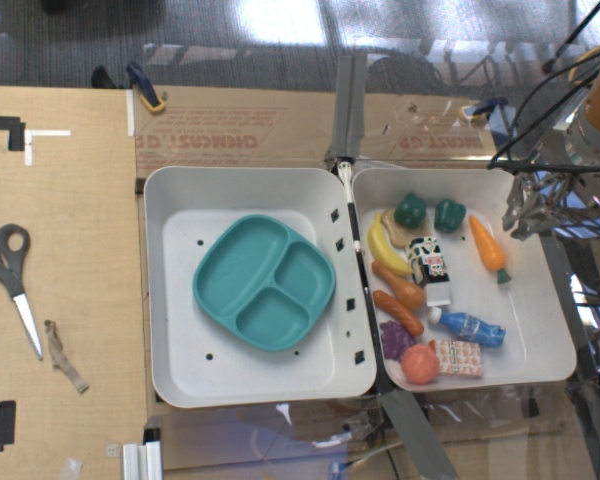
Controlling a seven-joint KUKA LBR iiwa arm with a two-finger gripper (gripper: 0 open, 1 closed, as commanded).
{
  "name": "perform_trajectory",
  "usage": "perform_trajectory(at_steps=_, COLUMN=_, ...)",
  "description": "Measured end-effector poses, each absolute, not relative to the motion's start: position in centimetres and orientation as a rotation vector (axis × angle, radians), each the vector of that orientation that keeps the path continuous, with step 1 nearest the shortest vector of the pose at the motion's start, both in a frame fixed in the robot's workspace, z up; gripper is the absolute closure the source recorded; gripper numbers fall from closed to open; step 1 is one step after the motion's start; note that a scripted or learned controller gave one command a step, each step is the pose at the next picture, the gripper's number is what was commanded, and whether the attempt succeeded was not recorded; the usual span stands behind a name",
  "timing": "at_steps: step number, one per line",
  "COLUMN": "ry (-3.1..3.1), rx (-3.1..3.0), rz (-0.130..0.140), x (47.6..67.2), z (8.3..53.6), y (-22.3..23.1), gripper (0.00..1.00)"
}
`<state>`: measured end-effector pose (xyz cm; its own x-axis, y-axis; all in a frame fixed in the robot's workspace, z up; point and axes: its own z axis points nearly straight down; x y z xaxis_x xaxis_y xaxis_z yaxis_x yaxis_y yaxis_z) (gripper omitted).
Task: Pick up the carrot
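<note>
The carrot [487, 245] is orange with a small green tip and lies in the right white bin [540, 308], in its upper right part, pointing down and to the right. My gripper [526, 211] hangs just to the right of the carrot's upper end, over the bin's right side. Nothing is visibly held in it. The grey arm with its orange band enters from the upper right.
Around the carrot in the right bin lie two green peppers [411, 210], a banana [384, 248], a cow-patterned carton [429, 259], sausages [399, 311], a blue bottle [473, 328], grapes [394, 340] and a snack box [458, 358]. A teal divided plate [265, 281] sits in the left bin. Scissors [10, 268] lie far left.
</note>
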<state>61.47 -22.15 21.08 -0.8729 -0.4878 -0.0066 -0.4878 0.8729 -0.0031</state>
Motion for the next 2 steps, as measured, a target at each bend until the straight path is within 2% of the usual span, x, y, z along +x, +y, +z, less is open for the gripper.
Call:
perform_trajectory(at_steps=1, ry=2.958, rx=-1.052, rz=0.001, x=55.98, z=10.38, y=-22.09, gripper=1.00)
perform_trajectory(at_steps=2, ry=2.956, rx=-1.053, rz=0.000, x=56.02, z=10.44, y=-22.09, gripper=0.00)
